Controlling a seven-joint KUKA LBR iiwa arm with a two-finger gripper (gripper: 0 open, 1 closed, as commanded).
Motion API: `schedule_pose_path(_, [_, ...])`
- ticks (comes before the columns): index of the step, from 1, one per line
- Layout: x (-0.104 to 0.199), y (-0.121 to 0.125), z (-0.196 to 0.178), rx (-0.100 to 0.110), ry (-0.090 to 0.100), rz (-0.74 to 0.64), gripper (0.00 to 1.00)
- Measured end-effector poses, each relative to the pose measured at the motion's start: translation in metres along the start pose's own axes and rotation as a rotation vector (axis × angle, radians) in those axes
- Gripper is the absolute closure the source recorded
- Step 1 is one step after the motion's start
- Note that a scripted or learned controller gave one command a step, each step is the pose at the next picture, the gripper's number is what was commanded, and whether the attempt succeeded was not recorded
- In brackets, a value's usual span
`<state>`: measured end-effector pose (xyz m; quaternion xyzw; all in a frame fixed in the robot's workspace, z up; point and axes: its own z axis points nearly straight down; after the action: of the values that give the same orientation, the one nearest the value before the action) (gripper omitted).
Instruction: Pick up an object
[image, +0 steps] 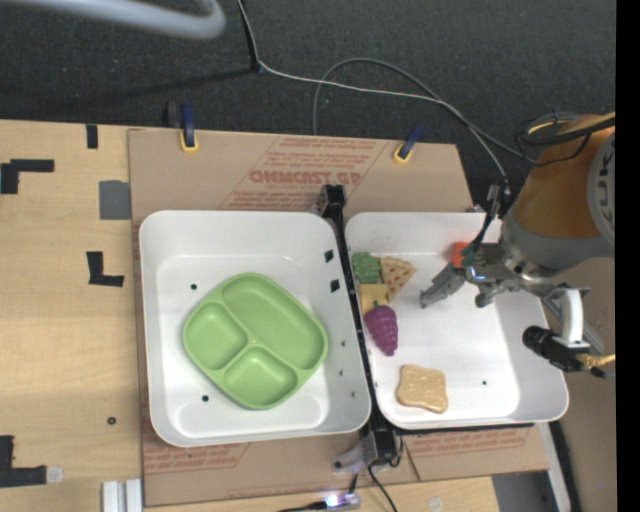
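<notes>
Toast slice (423, 389) lies flat, nearest camera, front of right bin (500, 400). Purple grape bunch (382, 329) further back, near divider. Beyond: yellow piece (373, 296), green item (365, 267), pizza wedge (398, 274) clustered at left wall. Gripper (462, 291) over mid-right bin, fingers spread apart, nothing between them, well apart from food. Left bin (160, 260) holds green sectioned plate (255, 341). Cardboard sheet (290, 170) under bins, clamped at far edge.
</notes>
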<state>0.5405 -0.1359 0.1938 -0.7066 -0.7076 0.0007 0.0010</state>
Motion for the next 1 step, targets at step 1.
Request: schedule_pose_path(1, [-0.0003,-0.001,0.0647,0.005,0.0,0.001,0.0])
